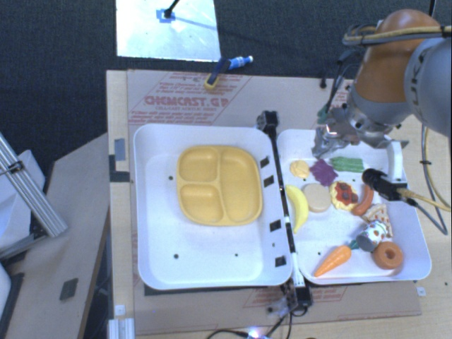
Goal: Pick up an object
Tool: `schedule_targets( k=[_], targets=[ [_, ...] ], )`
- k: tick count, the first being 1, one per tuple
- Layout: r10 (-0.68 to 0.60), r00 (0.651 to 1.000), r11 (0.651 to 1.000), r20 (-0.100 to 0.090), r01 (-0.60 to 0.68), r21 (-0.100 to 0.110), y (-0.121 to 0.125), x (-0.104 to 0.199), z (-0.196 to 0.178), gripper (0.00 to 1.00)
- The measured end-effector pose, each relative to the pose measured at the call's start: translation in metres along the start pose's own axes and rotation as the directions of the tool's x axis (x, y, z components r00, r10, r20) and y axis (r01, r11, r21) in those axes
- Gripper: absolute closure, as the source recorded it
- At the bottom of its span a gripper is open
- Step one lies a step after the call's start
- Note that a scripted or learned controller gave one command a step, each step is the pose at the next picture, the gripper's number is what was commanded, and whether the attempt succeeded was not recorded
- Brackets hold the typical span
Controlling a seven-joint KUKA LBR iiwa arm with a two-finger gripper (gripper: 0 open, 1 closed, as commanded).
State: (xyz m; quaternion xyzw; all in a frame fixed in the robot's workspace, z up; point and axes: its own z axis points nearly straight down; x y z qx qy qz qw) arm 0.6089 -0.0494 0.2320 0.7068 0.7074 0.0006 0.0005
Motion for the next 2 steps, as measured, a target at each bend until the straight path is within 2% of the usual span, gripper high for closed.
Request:
schedule_targets(
  k=[1, 2],
  targets=[
    [0.0, 1.0, 1.0, 0.001, 0.0, 0.001, 0.008, -0.005, 0.017, 1.0],
    [-0.005, 1.0, 1.0, -0.001, 0.005, -0.001, 0.005, 0.011, 0.004, 1.0]
  ],
)
